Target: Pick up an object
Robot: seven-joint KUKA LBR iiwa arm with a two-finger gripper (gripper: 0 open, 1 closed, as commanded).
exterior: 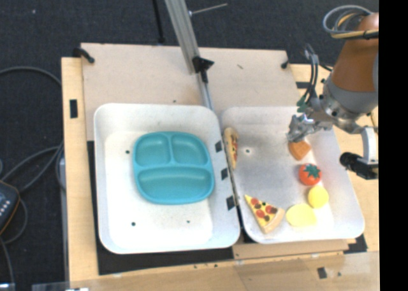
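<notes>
Tool sits directly above an orange block, touching it; grip state cannot tell. Tomato just below it.

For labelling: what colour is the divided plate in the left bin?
Teal divided plate, clearest in the camera view.

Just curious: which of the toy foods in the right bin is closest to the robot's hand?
The small orange-brown piece, right under the gripper; the tomato, the yellow pieces and the pizza slice lie farther off.
</notes>
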